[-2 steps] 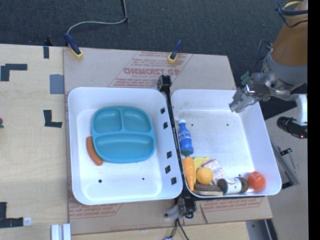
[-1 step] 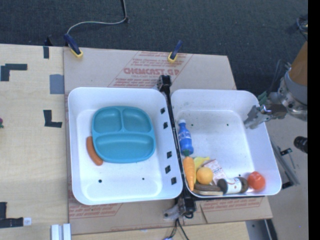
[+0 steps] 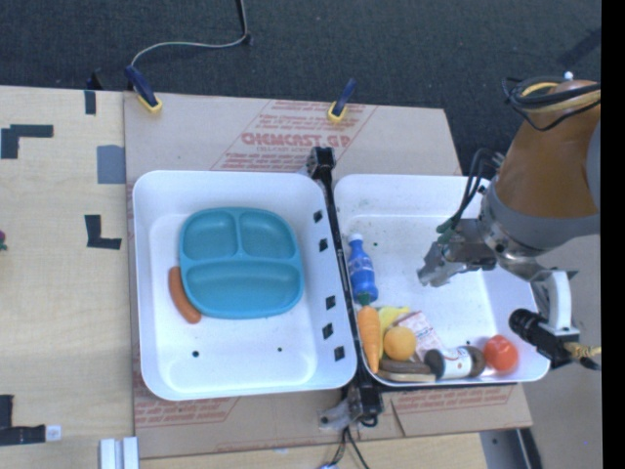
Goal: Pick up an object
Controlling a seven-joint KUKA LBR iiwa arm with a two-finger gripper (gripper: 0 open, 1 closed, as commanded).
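You're looking at two bins: the left bin [image 3: 156, 360] is carrying one blue tray [image 3: 240, 262] and one sausage [image 3: 183, 296]. Your gripper [image 3: 437, 270] is hovering over the right bin [image 3: 410, 198]; can't tell its grip.

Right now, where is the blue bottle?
In the camera view, the blue bottle lies in the right bin, against the divider, just above the carrot.

Robot lab: clamped cardboard [image 3: 293, 135], twin white bins [image 3: 156, 262], cabling.

2 white bins [image 3: 156, 262], 1 blue tray [image 3: 240, 262], 1 bottle [image 3: 362, 270], 1 carrot [image 3: 369, 335]
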